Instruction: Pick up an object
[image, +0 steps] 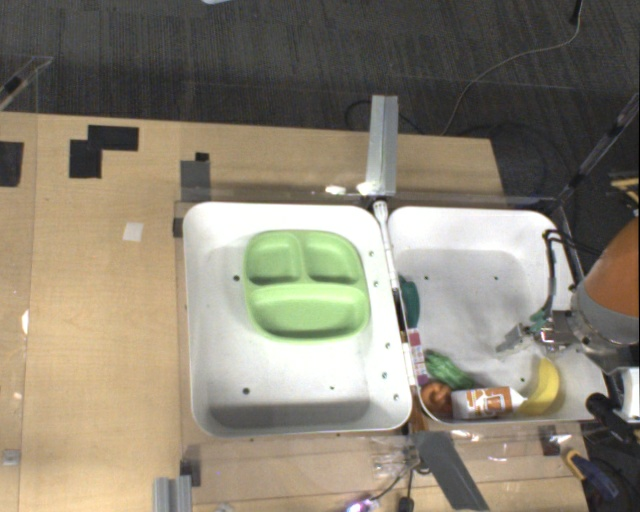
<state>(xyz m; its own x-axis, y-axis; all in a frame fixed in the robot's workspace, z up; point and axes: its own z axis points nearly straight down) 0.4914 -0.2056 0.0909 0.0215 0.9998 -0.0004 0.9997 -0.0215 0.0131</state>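
The right bin (470, 250) holds several objects along its near and left sides. A yellow banana (544, 386) lies at the near right, with a white bottle with an orange label (487, 402) on its side just left of it. A green leafy item (449, 368) and a brown round item (433, 398) sit in the near left corner. A teal object (408, 300) rests against the left wall. My gripper (518, 338) hangs low over the bin's right part, just above and left of the banana, with nothing seen in it.
The left bin (215, 330) carries a green divided plate (304, 283). A metal post (382, 145) stands at the far end of the wall between the bins. The arm's orange band (616, 272) and cables (560, 265) crowd the right bin's right rim.
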